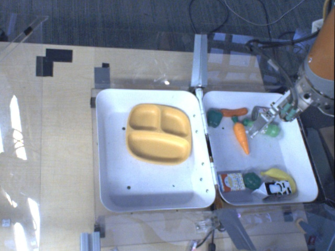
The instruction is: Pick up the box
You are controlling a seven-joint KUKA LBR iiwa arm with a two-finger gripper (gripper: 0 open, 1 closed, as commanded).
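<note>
Carrots [240, 135], green toys and a banana [281, 177] are held in the right bin [293, 156]; the box [232, 181] is seen at its lower left. A yellow tray [159, 133] is held in the left bin [112, 156]. The gripper [257, 124] is seen empty, fingers slightly parted.

Two white bins [104, 192] sit on a pale wooden desk [52, 140]. The left bin holds a yellow tray [158, 133]. In the right bin: an orange carrot [241, 137], a red-orange pepper [233, 111], a dark green piece [214, 118], a red-and-white box [232, 181], a yellow banana [281, 176]. The arm [322, 61] is grey and orange.
</note>
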